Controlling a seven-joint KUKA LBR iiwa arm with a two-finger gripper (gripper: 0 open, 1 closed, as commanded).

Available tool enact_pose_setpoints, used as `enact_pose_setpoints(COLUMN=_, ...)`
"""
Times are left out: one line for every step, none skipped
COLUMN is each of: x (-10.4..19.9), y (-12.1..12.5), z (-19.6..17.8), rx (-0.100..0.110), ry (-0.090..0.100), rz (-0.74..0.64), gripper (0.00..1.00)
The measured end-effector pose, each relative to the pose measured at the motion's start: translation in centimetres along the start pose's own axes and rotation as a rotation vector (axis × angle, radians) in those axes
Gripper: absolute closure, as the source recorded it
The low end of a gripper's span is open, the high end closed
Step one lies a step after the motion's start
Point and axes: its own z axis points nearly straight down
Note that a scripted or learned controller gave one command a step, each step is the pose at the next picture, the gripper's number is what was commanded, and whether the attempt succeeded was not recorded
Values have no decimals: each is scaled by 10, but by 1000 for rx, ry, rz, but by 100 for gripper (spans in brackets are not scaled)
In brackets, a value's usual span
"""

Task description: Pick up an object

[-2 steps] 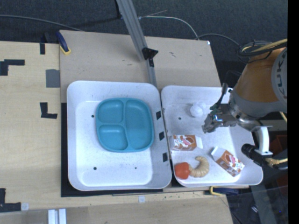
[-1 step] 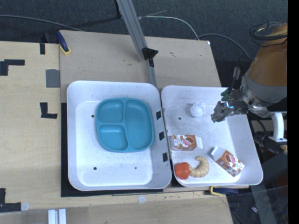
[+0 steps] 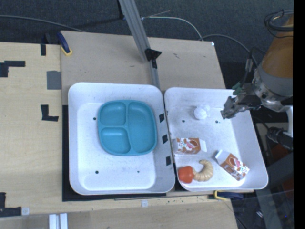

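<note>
Now | gripper (image 3: 228, 109): grip state unclear, over right bin (image 3: 257, 149) | croissant (image 3: 204, 171): curved, long axis upright

Two white bins (image 3: 76, 128) on a wooden bench (image 3: 95, 56) — grey pole (image 3: 133, 18) above.

The arm (image 3: 279, 66) is big and round, orange on top and grey below. Thin black cables run beside it. The gripper (image 3: 230, 109) is small, dark and bumpy.
</note>
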Motion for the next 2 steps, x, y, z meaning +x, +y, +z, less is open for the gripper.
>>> enact_pose_setpoints(x=41, y=-3, z=12, rx=4, ry=1, rz=-3, gripper=100)
enact_pose_setpoints(x=101, y=-6, z=33, rx=6, ry=2, rz=-6, gripper=100)
